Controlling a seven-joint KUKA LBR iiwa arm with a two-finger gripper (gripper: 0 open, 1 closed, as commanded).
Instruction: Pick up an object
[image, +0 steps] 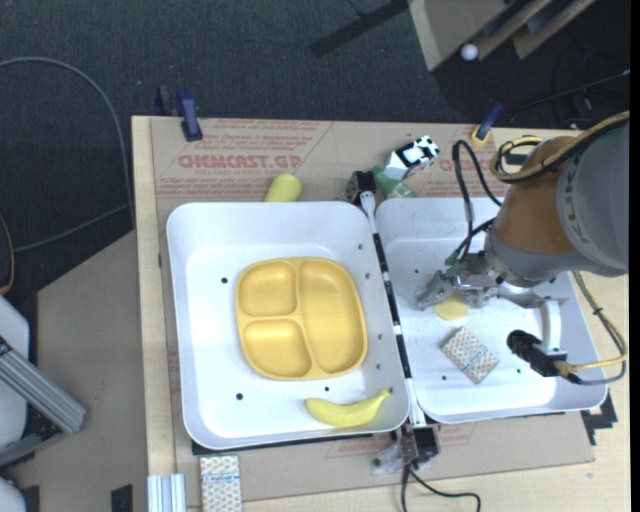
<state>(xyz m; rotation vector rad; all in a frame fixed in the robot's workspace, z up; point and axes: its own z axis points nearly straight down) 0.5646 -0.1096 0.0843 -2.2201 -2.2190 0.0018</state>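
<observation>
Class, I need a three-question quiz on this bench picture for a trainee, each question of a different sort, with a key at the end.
1. True or false: the banana lies on the yellow divided plate.
2. Which bin holds the small patterned packet? A) left bin B) right bin
3. Fill in: the gripper is just above a small pale ____ object.

Key: 1 false, it lies in the left bin below the plate; 2 B, the right bin; 3 yellow.
</observation>
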